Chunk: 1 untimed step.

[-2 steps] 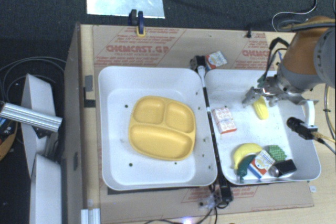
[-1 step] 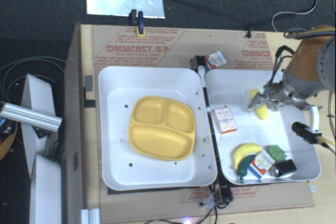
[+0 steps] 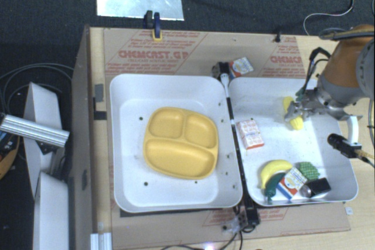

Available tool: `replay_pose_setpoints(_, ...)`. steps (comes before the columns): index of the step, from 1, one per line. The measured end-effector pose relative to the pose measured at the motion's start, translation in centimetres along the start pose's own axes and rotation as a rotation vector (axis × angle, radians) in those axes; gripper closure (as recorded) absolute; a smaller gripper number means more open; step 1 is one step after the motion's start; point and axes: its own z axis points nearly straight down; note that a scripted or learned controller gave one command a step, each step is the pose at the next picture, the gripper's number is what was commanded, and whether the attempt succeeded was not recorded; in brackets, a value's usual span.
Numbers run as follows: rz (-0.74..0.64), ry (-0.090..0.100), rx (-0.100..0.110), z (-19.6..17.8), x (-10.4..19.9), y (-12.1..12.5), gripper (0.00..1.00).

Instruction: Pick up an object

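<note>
Gripper (image 3: 296, 109) low in right bin (image 3: 269, 178), fingers clamped on yellow object (image 3: 293, 113), banana (image 3: 273, 171) near front, yellow tray (image 3: 180, 142) in left bin (image 3: 126, 143)

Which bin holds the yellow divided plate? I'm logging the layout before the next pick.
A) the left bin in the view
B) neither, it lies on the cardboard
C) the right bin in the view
A: the yellow divided plate lies flat in the left bin, while the right bin holds the banana and small packets.
</note>
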Motion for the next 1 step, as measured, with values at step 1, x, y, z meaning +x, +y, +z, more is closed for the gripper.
replay_pose_setpoints(1,0.005,0.001,0.038,0.69,7.47,5.15,1.0)
